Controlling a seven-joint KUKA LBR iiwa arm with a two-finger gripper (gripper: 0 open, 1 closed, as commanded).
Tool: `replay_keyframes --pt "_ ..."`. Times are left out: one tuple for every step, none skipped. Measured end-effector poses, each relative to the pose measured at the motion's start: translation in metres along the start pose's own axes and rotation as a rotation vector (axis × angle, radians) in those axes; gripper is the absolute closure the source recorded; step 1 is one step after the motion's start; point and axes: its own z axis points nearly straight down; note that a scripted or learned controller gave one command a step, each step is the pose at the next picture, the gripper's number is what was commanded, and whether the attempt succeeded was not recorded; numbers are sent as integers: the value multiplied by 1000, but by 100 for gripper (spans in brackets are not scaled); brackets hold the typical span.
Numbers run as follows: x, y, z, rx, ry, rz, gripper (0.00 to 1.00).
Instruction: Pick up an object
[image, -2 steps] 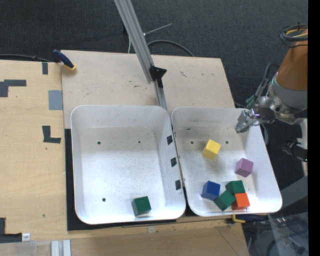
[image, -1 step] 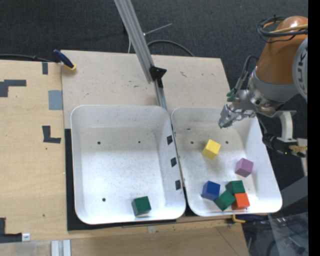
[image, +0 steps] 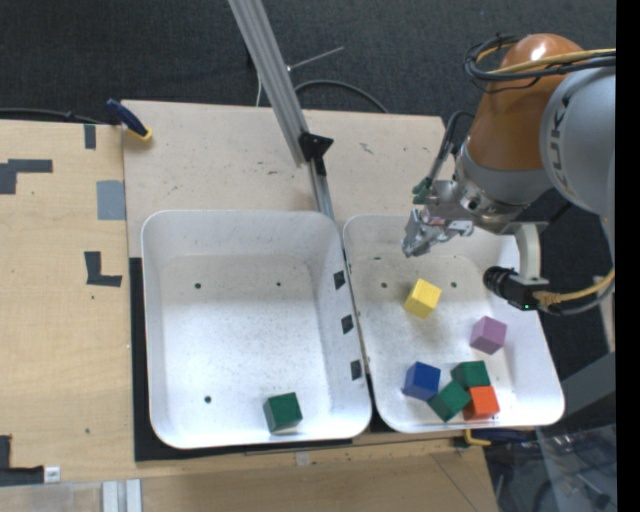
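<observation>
Yellow cube (image: 423, 297) looks like the obvious pick here, sitting on its own in the right bin (image: 385, 400), clear of the other blocks. The gripper (image: 420, 240) hangs just up and slightly left of the yellow cube, near the bin's far wall, and isn't touching anything. Nothing sits between its fingers, so it's carrying nothing, but I honestly can't tell how wide it's open, the tip is too small and blurry.

To do this well I'd centre right over the yellow cube, line the fingers up with its flat sides since it sits a bit rotated, then drop straight down. The purple cube (image: 488, 333) is down and right of the yellow cube, well apart. The blue cube (image: 421, 379) and the green (image: 458, 390) and orange (image: 482, 402) cluster sit further toward the near wall, so no crowding.
</observation>
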Motion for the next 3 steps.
replay_keyframes --pt "43 19 7 -2 -1 0 100" --pt "90 25 19 0 0 0 100" --pt "144 38 32 -1 0 -1 100"
